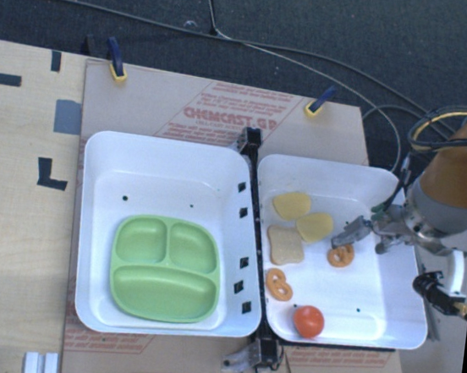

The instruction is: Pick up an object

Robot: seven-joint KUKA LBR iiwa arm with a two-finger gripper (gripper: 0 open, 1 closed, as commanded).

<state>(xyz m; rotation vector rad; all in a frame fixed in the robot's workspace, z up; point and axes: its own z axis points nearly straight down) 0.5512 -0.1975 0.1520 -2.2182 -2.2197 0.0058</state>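
Observation:
In the right bin (386,325) lie two yellow chips (291,204) (315,226), a slice of bread (286,246), two orange pretzels (341,255) (278,285) and a red tomato (310,321). My gripper (361,243) hangs over the bin's right half, just above and to the right of the upper pretzel. Its two dark fingers (350,233) are spread apart, open, and nothing sits between them. The left fingertip is close to that pretzel; I cannot tell whether it touches.
The left bin (103,173) holds a green divided plate (165,268). A black divider (249,226) runs between the bins. The grey arm with its orange band (457,172) comes in over the right bin's right wall. Cables lie behind the bench.

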